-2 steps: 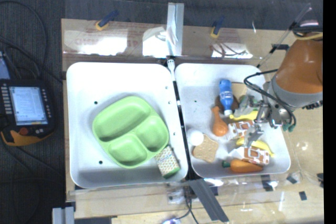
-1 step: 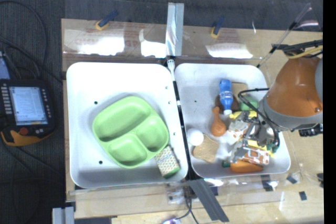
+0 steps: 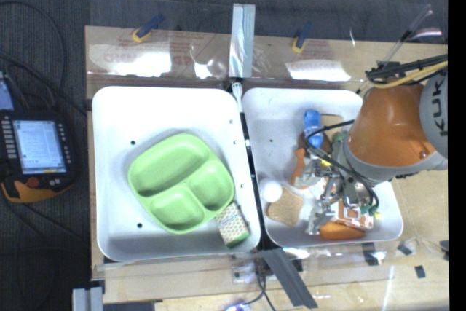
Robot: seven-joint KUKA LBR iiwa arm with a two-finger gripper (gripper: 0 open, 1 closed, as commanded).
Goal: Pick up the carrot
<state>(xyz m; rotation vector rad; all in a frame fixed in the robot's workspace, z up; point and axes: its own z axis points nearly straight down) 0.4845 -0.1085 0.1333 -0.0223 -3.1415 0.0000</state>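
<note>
The arm [image 3: 397, 131] was seen reaching in from the right, over the right bin [image 3: 273, 113]. Its orange band was positioned above the far right part of that bin, and the gripper [image 3: 328, 204] was lowered into the near right part of it. Whether the gripper was spread or pressed together could not be told, since cables and the wrist covered much of it.

The carrot [image 3: 342, 231] was located at the near edge of the right bin, just beside and slightly nearer than the gripper. It was lying flat on the bin floor, partly covered by a small patterned card [image 3: 357, 215]. No part of the carrot was seen lifted.

Other items were found in the right bin. A blue object [image 3: 312, 121] was placed toward the far side, near the arm. An orange piece [image 3: 299, 167] was seen just left of the gripper. A white ball [image 3: 271, 191] was resting near the left wall of the bin, and a tan slice [image 3: 285, 210] like bread was lying just beside it on the near side.

In the left bin [image 3: 116, 156], a green divided plate [image 3: 182, 182] was placed near the middle. A small patterned box [image 3: 233, 225] was set at its near right corner, touching the plate.

A handheld control pad [image 3: 35, 149] was lying on the floor well left of the bench.
</note>
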